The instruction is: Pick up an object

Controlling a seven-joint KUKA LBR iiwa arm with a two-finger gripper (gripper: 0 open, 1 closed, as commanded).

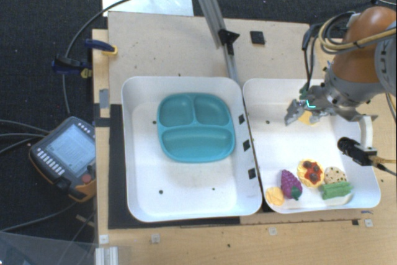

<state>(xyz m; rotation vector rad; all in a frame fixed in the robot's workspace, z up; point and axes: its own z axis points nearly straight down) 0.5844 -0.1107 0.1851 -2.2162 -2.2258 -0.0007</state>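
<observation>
Two white bins are seen side by side on the bench, and the right bin is taken here as the landmark. The gripper is held low over the far part of that bin, near its back wall, with the grey arm and its orange band reaching in from the right. The fingers are pointed down and to the left, and a small yellowish thing is glimpsed just beside them; whether it is gripped cannot be told, and the state of the jaws cannot be told either. The remaining objects are gathered in the near corner of the right bin, well apart from the gripper: a purple grape bunch, an orange piece just to its left, a small pizza to its right, a cookie beyond that, and a green piece touching the cookie's near side. To the left of the right bin, the left bin is found, with a teal divided plate lying flat in its far half. A pendant is seen further left, off the bench.
</observation>
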